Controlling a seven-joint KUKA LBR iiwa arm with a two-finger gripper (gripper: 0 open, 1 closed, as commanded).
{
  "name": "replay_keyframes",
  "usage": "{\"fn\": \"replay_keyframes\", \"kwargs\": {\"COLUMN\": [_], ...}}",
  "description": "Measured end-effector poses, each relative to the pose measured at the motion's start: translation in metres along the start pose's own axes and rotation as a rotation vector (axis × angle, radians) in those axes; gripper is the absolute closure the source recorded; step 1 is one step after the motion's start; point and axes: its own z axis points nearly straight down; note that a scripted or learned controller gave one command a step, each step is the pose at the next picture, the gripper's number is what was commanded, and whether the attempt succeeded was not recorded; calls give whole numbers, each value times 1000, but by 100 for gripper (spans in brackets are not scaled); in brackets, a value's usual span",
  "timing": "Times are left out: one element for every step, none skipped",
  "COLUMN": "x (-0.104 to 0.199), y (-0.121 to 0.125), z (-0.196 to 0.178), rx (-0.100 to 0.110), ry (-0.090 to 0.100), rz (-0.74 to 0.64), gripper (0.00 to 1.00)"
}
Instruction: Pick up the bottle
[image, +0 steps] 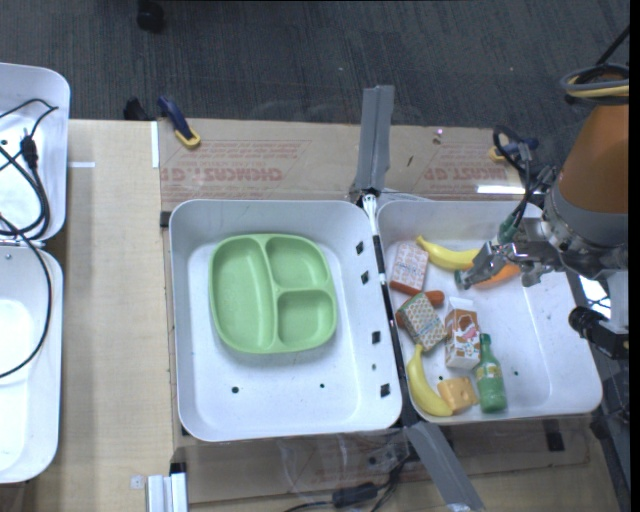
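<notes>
fingers of the gripper (487, 270) are closing on an orange piece (497, 276) near the right bin's (548, 330) far edge, beside a banana (447, 253). the green bottle (489, 375) is lying near that bin's front edge.

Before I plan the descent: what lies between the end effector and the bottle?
In the camera view, bare white bin floor separates the end effector from the green bottle.

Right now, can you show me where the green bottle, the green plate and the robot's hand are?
bottle (490, 380): camera view, on the middle of its green body.
plate (228, 335): camera view, on its rim, lower left.
gripper (478, 274): camera view, midway between its fingertips, above the right bin.
</notes>
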Motion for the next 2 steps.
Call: {"fn": "replay_keyframes", "kwargs": {"x": [-41, -73], "y": [-54, -47], "z": [94, 139], "rx": [0, -18], "ry": [1, 3], "rz": [-27, -177], "gripper": [0, 0]}}
